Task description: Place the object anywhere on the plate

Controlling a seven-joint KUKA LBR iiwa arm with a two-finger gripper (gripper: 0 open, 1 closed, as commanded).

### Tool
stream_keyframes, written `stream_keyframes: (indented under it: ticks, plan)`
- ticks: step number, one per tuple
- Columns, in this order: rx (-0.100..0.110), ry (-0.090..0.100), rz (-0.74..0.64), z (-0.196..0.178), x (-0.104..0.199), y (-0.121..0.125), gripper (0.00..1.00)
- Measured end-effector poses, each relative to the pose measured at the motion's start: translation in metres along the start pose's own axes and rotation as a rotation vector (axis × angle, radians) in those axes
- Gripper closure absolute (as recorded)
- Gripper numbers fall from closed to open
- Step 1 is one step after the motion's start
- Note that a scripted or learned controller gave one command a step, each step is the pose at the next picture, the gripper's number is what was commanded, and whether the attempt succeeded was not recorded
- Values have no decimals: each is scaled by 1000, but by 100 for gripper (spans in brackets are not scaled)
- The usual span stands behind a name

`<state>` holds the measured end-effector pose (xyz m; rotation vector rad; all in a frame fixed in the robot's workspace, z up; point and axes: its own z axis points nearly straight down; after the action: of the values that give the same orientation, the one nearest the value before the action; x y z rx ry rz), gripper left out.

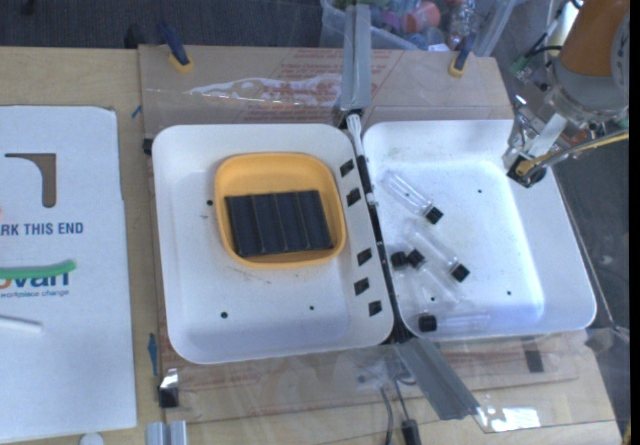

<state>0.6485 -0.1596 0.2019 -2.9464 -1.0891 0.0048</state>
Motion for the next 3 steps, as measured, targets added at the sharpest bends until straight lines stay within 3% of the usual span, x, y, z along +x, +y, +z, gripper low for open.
stream_keyframes:
  ticks: [1, 2, 3]
  plan:
    - [-4, 3, -298, -51, 0, -19, 100]
    - [-6, 2, -610, -104, -16, 46, 100]
    - [-9, 2, -837, -194, -20, 53, 100]
